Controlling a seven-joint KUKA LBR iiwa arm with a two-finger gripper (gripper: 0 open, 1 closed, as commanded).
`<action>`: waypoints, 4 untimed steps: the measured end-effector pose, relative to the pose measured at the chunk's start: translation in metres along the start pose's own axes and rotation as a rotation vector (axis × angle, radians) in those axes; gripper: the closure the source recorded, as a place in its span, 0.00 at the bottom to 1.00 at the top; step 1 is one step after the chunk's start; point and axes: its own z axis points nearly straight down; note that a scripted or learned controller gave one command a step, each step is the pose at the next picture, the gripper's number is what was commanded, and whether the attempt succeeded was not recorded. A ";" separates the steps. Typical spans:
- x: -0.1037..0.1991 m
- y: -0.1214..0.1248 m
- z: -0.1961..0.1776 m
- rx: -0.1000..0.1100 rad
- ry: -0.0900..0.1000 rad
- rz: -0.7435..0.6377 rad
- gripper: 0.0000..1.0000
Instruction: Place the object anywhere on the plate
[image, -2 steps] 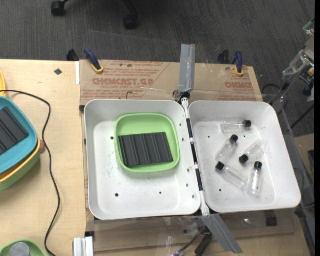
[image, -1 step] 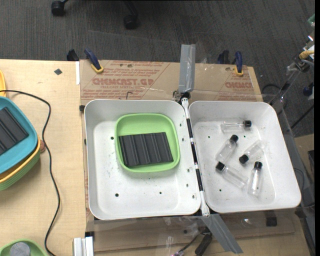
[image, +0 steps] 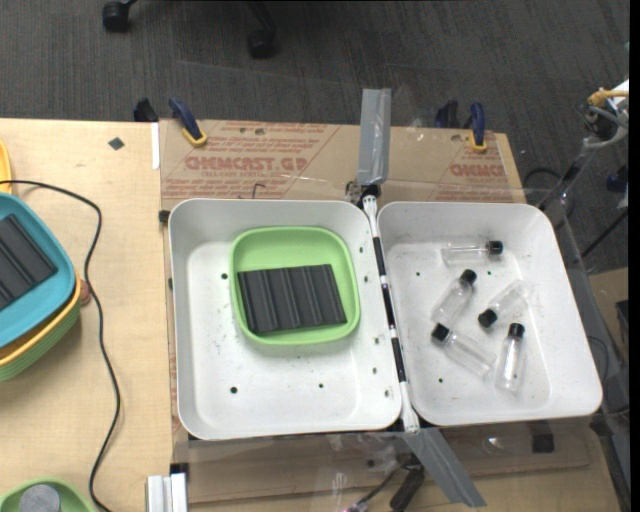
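Observation:
A light green square plate lies in the left white bin, towards its back. A dark ribbed mat rests on the plate. In the right white bin lie several clear plastic vials with black caps: one near the back, one in the middle, one at the right, and others beside them, all lying flat and loosely scattered.
A stack of teal and yellow plates with a dark mat sits at the left on the wooden bench. A black cable runs past it. Cardboard, held by clamps, lies behind the bins.

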 end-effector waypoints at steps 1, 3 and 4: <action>-0.001 0.001 -0.014 -0.001 0.001 0.111 0.00; 0.003 0.001 0.009 0.000 0.000 0.108 0.00; 0.003 0.001 0.017 -0.001 0.000 0.109 0.00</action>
